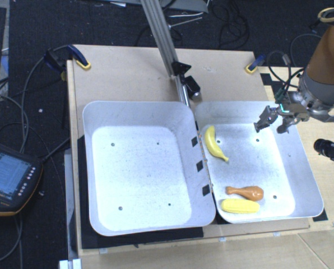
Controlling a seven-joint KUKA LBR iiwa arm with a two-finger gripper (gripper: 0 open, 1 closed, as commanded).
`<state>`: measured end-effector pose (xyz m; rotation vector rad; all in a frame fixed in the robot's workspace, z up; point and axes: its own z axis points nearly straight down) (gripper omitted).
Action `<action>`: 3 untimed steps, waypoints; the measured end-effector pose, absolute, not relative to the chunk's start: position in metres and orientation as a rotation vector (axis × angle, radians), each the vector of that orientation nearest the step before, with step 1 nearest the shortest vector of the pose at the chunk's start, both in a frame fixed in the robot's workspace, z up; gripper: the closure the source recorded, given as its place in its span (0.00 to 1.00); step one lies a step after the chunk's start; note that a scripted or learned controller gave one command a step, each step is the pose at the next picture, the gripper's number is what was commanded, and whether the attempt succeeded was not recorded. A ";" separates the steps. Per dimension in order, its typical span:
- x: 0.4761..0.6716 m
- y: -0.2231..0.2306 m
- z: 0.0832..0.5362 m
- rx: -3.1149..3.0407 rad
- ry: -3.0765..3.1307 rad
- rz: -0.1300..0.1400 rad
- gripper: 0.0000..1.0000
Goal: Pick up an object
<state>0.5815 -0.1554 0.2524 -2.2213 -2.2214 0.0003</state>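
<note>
From my remote station I saw the gripper (273,121) hanging over the far right part of the right bin (301,167), with its two dark fingers spread apart and nothing between them. The objects to pick lay well apart from it, nearer to the bin's left and front sides. A banana (214,143) lay close to the wall which the two bins share. A brown drumstick-shaped toy (246,192) rested near the front, and a yellow corn cob (240,206) lay just beside it, almost touching. The left bin (94,150) stood next to the right one. A slanted metal pole (164,38) crossed above the bench (128,77) and ended near the bins' junction. A handheld control pendant (9,178) lay on the dark floor at the left.
</note>
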 end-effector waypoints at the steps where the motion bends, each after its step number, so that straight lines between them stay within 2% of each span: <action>1: 0.581 -0.155 0.252 -2.221 -2.221 0.000 0.00; 3: 0.573 -0.152 0.146 -2.218 -2.218 0.005 0.00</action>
